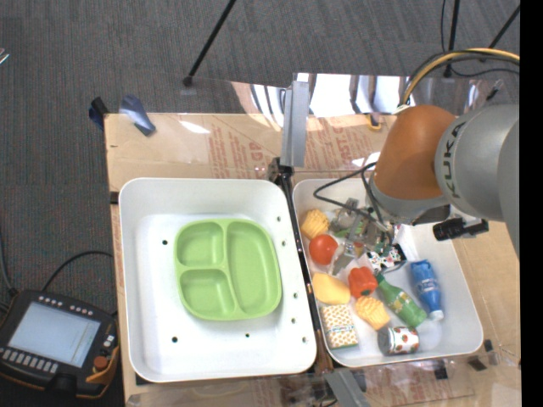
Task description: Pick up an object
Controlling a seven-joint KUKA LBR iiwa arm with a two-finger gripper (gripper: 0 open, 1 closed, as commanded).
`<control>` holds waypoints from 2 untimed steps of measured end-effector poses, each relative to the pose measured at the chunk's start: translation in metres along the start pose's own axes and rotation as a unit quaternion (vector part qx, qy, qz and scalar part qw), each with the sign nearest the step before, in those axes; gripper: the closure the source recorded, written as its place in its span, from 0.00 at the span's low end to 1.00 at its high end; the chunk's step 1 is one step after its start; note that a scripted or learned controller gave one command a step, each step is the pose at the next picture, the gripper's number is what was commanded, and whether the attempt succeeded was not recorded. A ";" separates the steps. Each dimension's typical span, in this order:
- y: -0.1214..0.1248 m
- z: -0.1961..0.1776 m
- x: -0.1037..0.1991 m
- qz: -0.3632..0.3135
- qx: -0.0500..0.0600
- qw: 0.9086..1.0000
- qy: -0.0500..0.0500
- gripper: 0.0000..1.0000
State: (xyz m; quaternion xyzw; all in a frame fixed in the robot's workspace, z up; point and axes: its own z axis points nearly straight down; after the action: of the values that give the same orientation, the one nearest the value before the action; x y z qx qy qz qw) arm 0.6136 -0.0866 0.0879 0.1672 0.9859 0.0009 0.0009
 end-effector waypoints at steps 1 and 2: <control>-0.015 0.001 0.047 0.003 0.001 1.000 0.001 0.00; -0.044 0.001 0.127 0.097 0.001 0.995 0.002 0.00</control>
State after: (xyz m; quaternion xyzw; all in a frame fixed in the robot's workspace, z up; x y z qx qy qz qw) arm 0.4791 -0.0858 0.0866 0.2617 0.9651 0.0002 -0.0014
